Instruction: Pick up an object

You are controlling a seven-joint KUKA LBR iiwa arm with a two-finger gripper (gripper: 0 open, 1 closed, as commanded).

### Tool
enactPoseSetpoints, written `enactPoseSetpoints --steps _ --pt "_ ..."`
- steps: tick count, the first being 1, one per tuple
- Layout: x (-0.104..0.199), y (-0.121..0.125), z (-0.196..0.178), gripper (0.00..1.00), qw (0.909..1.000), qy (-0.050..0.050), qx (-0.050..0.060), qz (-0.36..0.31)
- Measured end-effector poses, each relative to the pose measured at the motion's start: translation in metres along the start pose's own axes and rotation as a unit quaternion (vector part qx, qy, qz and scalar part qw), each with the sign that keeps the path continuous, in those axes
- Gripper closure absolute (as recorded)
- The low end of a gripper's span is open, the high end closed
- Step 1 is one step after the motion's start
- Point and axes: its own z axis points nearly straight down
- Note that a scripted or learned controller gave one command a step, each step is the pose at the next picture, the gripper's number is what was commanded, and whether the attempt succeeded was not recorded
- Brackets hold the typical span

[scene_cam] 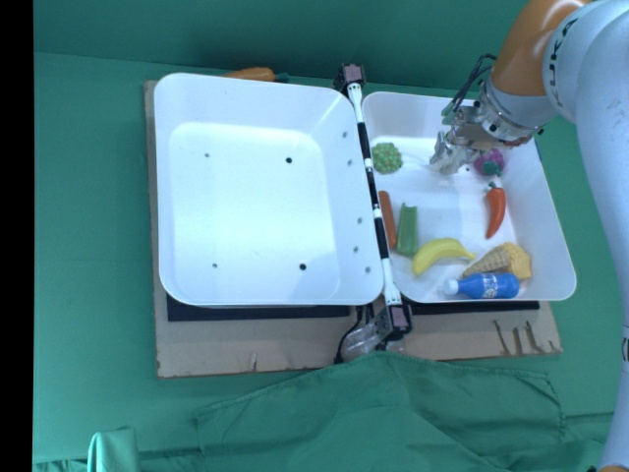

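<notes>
Green cloth [98,214] covers the bench, w/ two white bins on cardboard. From my remote seat I see the left bin [256,96] and the right bin [545,264], the latter w/ toy food: green cluster [386,157], carrot [387,218], green stick [408,229], banana [440,254], chili [495,209], ice-cream cone [501,260], blue bottle [485,285]. Gripper [450,155] hangs over the right bin's far end, beside a purple item [488,162]; I can't tell its claw state.

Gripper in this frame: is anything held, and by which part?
Cannot be told. The gripper hovers low in the right white bin, beside a purple round toy; nothing is visible between its tips.
</notes>
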Motion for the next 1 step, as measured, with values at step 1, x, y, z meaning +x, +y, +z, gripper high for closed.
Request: enactPoseSetpoints --steps 1 --pt "0.043 0.0437 0.0013 1.0 1.0 0.0 0.0 -0.003"
